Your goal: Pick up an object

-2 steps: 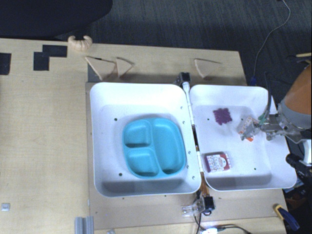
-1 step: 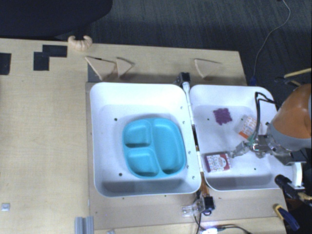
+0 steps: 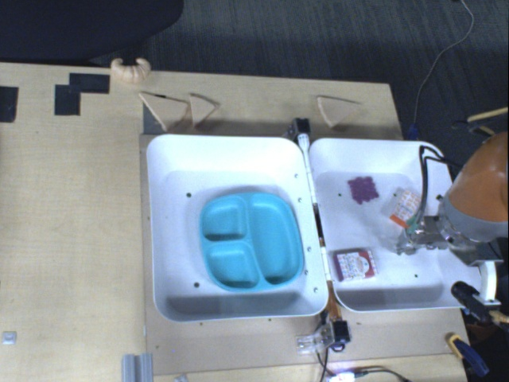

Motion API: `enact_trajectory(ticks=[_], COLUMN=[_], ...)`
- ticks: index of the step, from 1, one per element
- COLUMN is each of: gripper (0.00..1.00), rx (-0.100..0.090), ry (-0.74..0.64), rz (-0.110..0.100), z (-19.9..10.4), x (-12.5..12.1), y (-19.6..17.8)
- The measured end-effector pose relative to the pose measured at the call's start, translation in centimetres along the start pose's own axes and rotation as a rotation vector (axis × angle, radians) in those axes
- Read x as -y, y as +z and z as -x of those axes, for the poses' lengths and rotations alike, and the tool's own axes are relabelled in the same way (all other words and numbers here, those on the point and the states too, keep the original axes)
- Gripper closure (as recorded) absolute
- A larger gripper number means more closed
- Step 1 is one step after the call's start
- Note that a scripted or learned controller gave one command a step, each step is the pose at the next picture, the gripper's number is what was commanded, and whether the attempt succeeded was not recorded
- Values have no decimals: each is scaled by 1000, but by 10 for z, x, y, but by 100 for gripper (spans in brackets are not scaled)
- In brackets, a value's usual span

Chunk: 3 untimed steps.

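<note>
The arm (image 3: 481, 193) reaches in from the right edge of the view, its orange band rounded and uppermost, with the grey wrist section just below it. From the wrist the pincer (image 3: 407, 235) points leftward and down at a low angle. A dark cable loops up from the wrist and curves back along the arm's upper side.

Two white bins, left (image 3: 171, 213) and right (image 3: 382, 293). One blue divided tray (image 3: 250, 239) in the left; right holds three: purple piece (image 3: 363, 189), red packet (image 3: 355, 264), pale packet (image 3: 404, 204).
</note>
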<state>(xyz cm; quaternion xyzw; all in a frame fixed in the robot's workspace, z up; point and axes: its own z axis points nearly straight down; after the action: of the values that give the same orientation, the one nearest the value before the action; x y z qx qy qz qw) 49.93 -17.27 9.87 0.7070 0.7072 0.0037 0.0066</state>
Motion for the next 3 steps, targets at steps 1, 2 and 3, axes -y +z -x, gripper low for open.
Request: enact_trajectory(ticks=[1, 2, 3], gripper=[0, 100, 0], rx=[0, 0, 0], ry=[0, -1, -1], rz=[0, 4, 3], z=[0, 0, 0], x=[0, -2, -2], y=[0, -11, -11])
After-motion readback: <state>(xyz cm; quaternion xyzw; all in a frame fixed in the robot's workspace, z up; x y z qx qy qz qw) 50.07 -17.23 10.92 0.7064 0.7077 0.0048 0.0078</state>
